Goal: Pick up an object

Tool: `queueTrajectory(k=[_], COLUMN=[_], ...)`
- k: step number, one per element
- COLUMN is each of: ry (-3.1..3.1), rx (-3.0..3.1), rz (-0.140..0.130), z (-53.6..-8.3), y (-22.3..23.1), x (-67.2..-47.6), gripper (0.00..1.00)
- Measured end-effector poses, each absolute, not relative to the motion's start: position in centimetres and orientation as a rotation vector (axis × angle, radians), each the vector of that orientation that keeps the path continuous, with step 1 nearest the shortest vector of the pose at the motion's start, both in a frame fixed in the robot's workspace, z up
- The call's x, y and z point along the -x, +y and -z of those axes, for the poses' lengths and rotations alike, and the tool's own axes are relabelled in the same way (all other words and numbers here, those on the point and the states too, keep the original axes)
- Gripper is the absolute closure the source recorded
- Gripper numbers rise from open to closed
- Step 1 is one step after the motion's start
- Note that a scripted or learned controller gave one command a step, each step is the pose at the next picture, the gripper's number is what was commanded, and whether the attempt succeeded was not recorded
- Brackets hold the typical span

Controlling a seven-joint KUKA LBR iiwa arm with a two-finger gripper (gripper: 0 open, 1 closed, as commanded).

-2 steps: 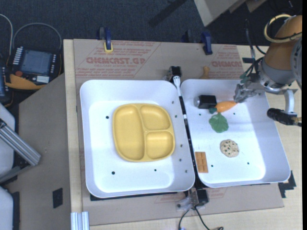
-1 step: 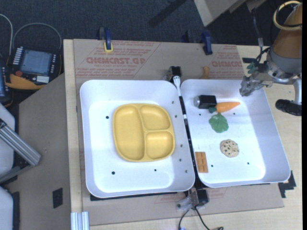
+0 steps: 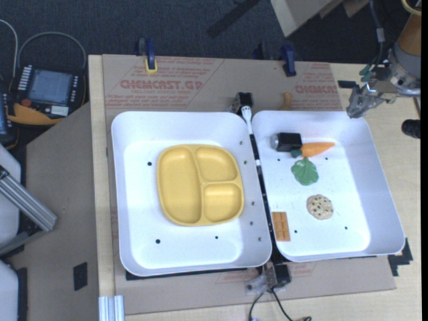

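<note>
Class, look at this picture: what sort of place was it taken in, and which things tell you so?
Probably a robotics lab test bench: a robot gripper hangs over two white bins, toy food such as a cookie lies inside one, and a control pendant sits nearby.

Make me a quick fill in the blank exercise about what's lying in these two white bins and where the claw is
1. The yellow plastic divided plate has ___ compartments.
2. The orange toy carrot lies in the ___ shallow white bin.
3. The round brown chocolate-chip cookie lies nearer the camera than the ___ leafy toy vegetable.
4. The claw hangs over that bin's far ___ corner.

Missing words: three; right; green; right
</note>
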State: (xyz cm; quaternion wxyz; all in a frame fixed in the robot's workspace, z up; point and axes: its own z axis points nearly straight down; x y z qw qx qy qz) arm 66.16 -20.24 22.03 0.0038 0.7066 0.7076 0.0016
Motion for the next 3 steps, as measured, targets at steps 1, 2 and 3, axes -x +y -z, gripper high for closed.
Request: queueTrajectory(k=[1, 2, 3], ry=[2.217, 2.228, 2.230], rx=[-2.214, -2.217, -2.219], rz=[-0.006, -0.001, 0.001], z=[-27.5, -27.8, -26.0], y=[-20.3, -15.0, -10.3], x=[-66.3, -65.2, -63.3], gripper=[1.00, 1.00, 1.00])
